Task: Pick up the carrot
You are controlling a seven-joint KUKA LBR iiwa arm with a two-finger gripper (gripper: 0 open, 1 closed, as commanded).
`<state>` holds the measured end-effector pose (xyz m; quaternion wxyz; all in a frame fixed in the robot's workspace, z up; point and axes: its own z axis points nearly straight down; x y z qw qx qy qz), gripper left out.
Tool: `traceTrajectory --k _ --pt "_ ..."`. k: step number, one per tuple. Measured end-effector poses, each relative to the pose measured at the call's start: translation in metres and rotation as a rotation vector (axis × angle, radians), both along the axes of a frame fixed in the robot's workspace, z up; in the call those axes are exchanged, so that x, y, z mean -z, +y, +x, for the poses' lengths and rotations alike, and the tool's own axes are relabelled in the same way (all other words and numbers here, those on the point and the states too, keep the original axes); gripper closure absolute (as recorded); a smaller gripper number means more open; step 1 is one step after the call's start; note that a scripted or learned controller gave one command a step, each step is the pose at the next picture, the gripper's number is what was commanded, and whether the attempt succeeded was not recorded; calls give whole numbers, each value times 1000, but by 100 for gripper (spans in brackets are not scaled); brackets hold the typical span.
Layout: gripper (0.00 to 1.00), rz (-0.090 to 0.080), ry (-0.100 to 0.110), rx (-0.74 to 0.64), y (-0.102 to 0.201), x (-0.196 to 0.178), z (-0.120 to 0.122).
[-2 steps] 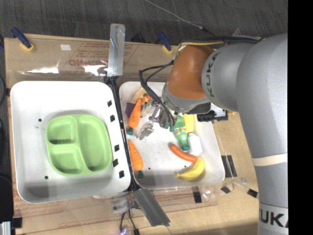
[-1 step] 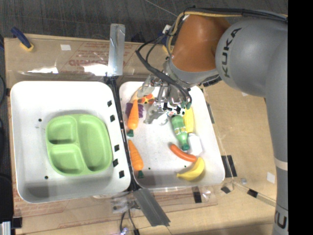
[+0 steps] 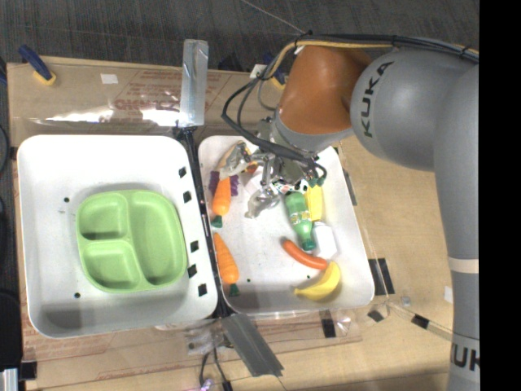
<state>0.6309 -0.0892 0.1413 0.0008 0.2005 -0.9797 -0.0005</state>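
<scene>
Two orange carrots with green tops lie in the right bin (image 3: 350, 218). One carrot (image 3: 221, 195) rests against the left wall in the upper half. The other carrot (image 3: 225, 259) lies by the same wall, lower down. My gripper (image 3: 262, 184) hangs over the upper middle of this bin, just right of the upper carrot and apart from it. Nothing orange shows at the gripper. The arm's orange band and wrist hide the bin's far edge.
A green bottle (image 3: 299, 218), a yellow item (image 3: 314, 202), a red pepper (image 3: 303, 255), a banana (image 3: 321, 283) and a small purple piece (image 3: 234, 184) share the right bin. A green divided plate (image 3: 129, 239) sits in the left bin (image 3: 41, 177).
</scene>
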Motion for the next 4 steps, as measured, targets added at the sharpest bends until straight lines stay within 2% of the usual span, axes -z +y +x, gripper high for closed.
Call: traceTrajectory --k 1,2,3,4 --pt "0 -4 -16 -332 -11 44 27" --pt "100 -7 -24 -333 -11 31 29" --pt "100 -2 -11 -270 3 -56 28" --pt "100 -3 -8 -284 -4 -102 23"
